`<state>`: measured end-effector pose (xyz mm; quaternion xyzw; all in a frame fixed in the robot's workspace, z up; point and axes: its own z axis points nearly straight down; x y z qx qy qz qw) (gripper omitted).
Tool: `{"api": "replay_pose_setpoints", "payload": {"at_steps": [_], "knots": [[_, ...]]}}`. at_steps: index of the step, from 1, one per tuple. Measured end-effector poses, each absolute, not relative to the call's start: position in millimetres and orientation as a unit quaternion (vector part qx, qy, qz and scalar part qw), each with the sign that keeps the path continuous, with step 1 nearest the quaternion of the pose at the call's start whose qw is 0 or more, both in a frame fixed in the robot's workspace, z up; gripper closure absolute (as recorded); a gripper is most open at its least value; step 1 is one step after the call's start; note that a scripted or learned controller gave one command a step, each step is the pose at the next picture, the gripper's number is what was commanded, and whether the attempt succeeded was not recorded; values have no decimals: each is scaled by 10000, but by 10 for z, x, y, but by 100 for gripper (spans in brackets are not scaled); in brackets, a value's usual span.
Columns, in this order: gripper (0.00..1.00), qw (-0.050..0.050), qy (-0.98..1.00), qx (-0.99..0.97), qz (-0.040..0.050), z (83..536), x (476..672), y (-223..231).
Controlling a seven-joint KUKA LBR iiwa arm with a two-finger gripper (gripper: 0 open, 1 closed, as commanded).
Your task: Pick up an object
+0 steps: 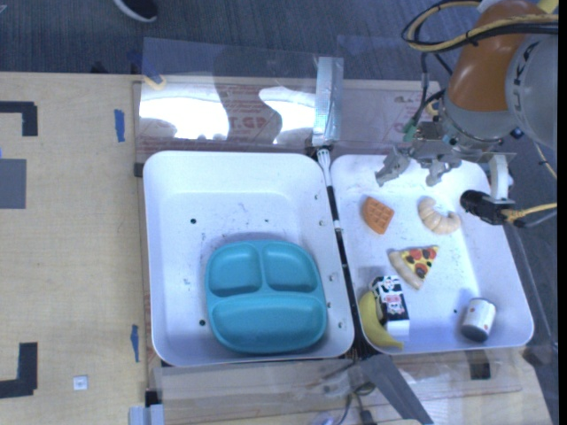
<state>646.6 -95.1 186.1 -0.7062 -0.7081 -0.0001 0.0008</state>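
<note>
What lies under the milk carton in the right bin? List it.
A banana lies partly under the milk carton, curving along the right bin's near-left corner. Its middle stretch is covered by the carton.

I see a blue divided tray point(264, 295) lying in the left bin point(177, 184), and blue tape strips point(119, 124) along the bench's point(62, 237) left side.

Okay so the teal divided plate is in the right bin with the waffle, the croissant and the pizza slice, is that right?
Not quite. The camera view shows the teal divided plate alone in the left bin. The waffle, croissant and pizza slice do lie in the right bin.
</note>
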Motion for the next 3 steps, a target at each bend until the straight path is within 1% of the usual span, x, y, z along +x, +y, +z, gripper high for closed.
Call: {"api": "replay_pose_setpoints", "payload": {"at_steps": [1,2,3], "knots": [[0,-28,-7419,-6705,-23,880,6277,-914],[100,-36,-7415,-6709,-36,981,6285,-910],[100,-34,-7479,-6638,-43,1901,6502,-215]]}}
